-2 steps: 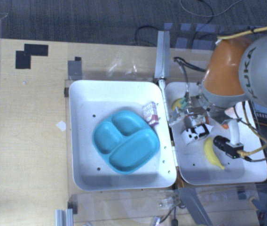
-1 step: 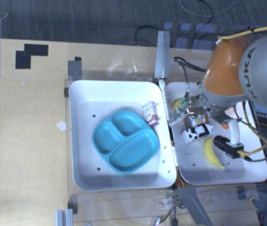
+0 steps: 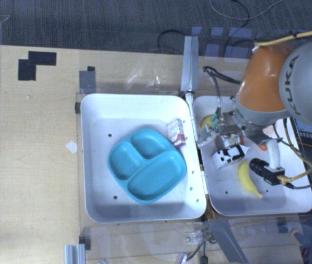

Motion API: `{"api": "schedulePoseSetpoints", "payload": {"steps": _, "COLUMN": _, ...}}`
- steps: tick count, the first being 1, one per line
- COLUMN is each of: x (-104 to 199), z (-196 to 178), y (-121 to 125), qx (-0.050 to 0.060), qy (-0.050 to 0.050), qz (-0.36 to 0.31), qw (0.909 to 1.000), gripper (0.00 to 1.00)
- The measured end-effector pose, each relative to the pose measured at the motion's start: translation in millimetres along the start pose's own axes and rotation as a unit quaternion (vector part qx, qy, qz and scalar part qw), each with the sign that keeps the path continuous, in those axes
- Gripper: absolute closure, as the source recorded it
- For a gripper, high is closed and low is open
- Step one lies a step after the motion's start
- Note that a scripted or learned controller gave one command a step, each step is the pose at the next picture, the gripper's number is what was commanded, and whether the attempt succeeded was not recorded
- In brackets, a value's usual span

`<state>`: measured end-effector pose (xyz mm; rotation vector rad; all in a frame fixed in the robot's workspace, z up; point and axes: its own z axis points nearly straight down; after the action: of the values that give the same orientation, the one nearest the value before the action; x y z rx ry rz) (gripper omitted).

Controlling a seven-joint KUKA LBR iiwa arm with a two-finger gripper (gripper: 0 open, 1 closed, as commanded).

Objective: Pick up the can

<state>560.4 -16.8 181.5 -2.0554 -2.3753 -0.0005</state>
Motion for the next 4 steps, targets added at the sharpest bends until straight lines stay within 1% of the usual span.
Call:
{"api": "schedulePoseSetpoints", "payload": {"steps": 1, "x": -20.1, "z": 0.2, "y": -18.8, "qx": 0.001, "qy": 0.0, "qz": 0.188, "qw": 0.9821, "gripper": 0.0}}
{"api": "schedulePoseSetpoints", "payload": {"steps": 2, "x": -76.8, "z": 66.0, "y": 9.4, "qx": -0.008, "qy": -0.001, "qz": 0.241, "qw": 0.9705, "gripper": 0.0}}
{"api": "schedulePoseSetpoints", "payload": {"steps": 3, "x": -120.8, "z": 72.9, "y": 83.3, "qx": -0.02, "qy": -0.004, "qz": 0.236, "qw": 0.9717, "gripper": 0.0}}
{"api": "schedulePoseSetpoints", "payload": {"steps": 4, "x": -140.4, "z": 73.9, "y": 98.2, "qx": 0.003, "qy": 0.009, "qz": 0.343, "qw": 0.9393, "gripper": 0.0}}
